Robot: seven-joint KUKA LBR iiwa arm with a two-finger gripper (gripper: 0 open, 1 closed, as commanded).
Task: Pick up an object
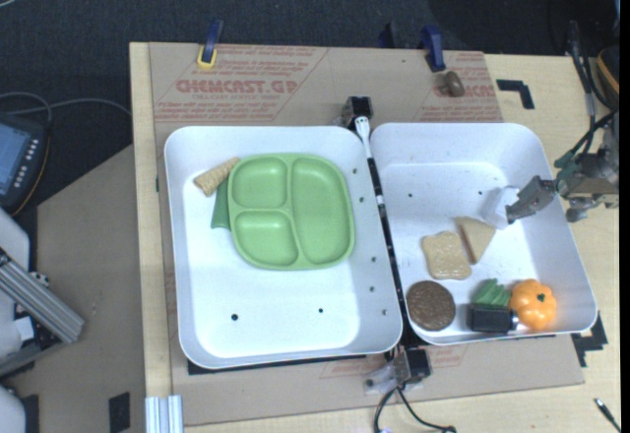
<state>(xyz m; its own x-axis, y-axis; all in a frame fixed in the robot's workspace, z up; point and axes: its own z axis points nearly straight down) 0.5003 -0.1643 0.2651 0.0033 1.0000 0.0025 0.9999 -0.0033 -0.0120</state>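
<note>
From above, the bench [295, 77] bears two white bins side by side. In the left bin [197, 323] lies a green divided plate [292, 210] with three compartments, set toward the far half of the bin. A tan wafer-like piece [215, 176] lies at the plate's far left corner, touching or just beside it, and a darker green edge shows from under the plate's left side.

In the right bin [433, 151] the objects gather in the near half. A slice of bread [446, 255] lies flat, with a pale wedge [476, 237] just to its right, touching it. Nearer the camera is a round brown cookie [431, 305]. To its right sit a small green piece [491, 294] above a dark block [490, 320], and an orange pumpkin [534, 304] beside them at the bin's near right corner.

The gripper [522, 202] reaches in over the right bin's right side, near the wedge but apart from it. Nothing shows between its fingers; whether they are spread or closed cannot be told.
</note>
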